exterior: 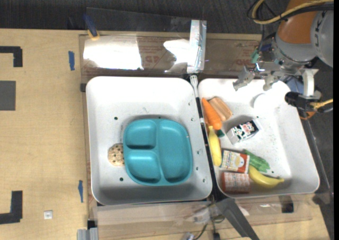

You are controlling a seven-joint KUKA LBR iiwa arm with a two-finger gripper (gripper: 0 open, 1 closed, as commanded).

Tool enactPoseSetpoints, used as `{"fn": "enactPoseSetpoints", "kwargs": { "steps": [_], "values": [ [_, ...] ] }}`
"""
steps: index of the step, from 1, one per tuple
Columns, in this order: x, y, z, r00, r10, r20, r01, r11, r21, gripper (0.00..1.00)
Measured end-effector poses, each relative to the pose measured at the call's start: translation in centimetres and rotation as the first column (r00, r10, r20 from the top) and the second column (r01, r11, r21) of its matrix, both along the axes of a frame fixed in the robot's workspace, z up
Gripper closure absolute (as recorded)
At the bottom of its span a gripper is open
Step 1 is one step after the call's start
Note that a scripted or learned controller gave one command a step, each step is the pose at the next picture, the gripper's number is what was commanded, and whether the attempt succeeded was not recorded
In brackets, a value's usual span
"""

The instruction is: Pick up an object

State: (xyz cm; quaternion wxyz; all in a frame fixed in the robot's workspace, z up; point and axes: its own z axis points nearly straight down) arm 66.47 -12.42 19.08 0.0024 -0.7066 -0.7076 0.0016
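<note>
Tray (158, 150) in left bin (100, 96); carrot (211, 113) in right bin (296, 143).

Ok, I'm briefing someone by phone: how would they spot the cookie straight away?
Start at the left white bin, which bears a teal divided tray. The cookie lies against the tray's left edge, on the bin floor. It is small, round, tan and speckled; the other food items are in the right bin.

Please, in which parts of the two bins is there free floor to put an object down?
Free: right bin floor right of the milk carton; left bin floor above the teal tray. Crowded: the right bin's left side, with carrot, bananas and juice box.
</note>
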Motion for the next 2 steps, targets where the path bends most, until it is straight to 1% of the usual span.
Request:
{"fn": "enactPoseSetpoints", "kwargs": {
  "steps": [1,2],
  "values": [
    [0.4,2.1,-9.4,0.995,0.100,0.009,-0.100,0.995,-0.003,0.00],
    [-1.6,2.7,-9.6,0.932,0.360,0.027,-0.360,0.933,-0.011,0.00]
  ]
}}
